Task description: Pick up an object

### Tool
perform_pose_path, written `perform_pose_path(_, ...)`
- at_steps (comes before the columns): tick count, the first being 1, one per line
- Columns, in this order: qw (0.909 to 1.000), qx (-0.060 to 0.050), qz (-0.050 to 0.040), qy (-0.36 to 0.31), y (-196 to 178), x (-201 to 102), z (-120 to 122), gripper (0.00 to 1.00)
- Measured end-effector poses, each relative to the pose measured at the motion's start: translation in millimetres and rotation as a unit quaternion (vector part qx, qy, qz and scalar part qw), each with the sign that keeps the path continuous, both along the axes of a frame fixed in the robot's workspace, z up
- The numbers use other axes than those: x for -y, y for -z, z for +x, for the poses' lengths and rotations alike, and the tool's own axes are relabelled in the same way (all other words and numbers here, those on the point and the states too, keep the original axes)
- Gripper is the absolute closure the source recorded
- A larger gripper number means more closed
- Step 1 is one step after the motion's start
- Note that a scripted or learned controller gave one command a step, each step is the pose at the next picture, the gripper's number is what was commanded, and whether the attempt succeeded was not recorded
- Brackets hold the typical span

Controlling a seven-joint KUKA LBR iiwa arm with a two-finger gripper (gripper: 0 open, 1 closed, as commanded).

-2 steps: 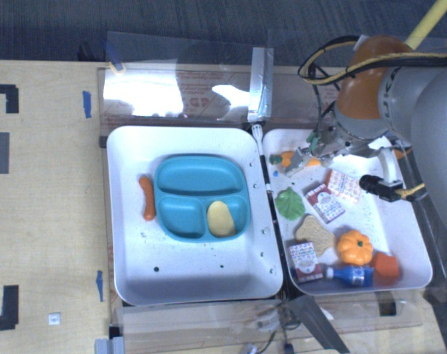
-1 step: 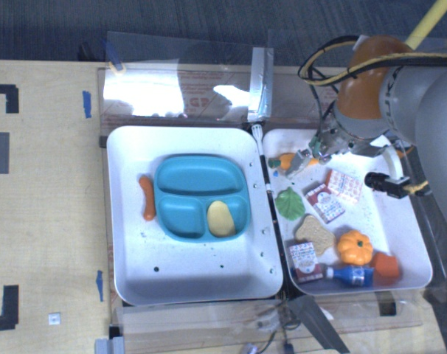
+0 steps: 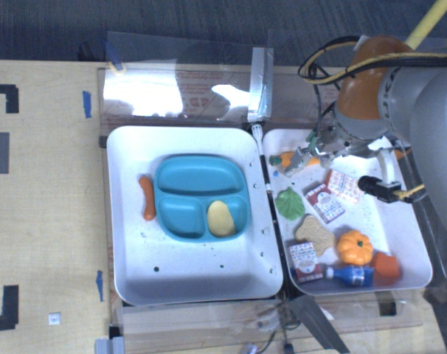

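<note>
My gripper hangs low over the back left corner of the right bin, at the end of the grey arm with its orange band. A small orange and green carrot lies just to its left, near the bin wall. Whether the gripper touches or holds the carrot is hidden by the wrist. In the same bin lie a green leaf, a bread slice, a little orange pumpkin, a red piece, a blue bottle and red-and-white cartons.
The left bin holds a blue divided tray with a yellow item in its front right compartment, and an orange sausage beside it. A black part reaches over the right bin's far side. Cables loop above the wrist.
</note>
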State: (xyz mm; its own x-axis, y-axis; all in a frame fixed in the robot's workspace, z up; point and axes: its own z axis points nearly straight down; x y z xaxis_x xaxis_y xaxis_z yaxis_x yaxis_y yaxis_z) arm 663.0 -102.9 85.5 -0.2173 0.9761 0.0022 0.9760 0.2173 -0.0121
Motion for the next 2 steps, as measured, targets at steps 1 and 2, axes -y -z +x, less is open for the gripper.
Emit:
perform_pose_path(1,0.9999,-0.002,0.0002,0.015,0.1,-0.4,0.0,0.0)
perform_pose_path(2,0.9999,-0.002,-0.0002,0.013,0.2,-0.4,0.1,0.0)
